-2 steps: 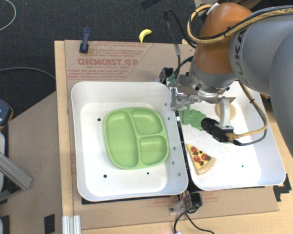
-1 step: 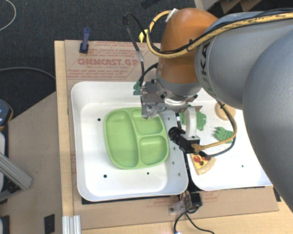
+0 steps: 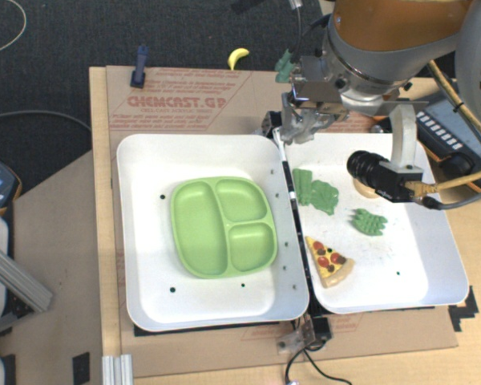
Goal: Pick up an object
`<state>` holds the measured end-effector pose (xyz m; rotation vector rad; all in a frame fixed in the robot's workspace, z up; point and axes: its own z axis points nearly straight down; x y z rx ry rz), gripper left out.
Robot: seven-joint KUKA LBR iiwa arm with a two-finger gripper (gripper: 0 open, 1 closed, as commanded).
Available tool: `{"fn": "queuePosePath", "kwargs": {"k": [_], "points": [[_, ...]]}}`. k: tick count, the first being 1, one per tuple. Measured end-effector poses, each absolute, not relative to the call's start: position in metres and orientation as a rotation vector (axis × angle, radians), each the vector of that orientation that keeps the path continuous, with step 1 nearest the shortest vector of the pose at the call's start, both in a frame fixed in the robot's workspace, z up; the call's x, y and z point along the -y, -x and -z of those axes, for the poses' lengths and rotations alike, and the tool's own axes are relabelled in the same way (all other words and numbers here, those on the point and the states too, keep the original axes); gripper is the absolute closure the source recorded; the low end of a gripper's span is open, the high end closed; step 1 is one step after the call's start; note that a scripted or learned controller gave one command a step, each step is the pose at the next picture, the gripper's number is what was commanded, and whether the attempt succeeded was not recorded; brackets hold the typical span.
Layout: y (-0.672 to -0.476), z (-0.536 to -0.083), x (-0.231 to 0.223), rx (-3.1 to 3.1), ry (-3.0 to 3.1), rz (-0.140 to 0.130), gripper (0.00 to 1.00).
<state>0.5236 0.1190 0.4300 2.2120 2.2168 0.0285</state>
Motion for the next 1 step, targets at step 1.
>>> {"fn": "queuePosePath", "kwargs": {"k": [1], "points": [[-0.5027, -0.3012, -0.1912, -2.234, -2.219, 0.014, 1.00]]}}
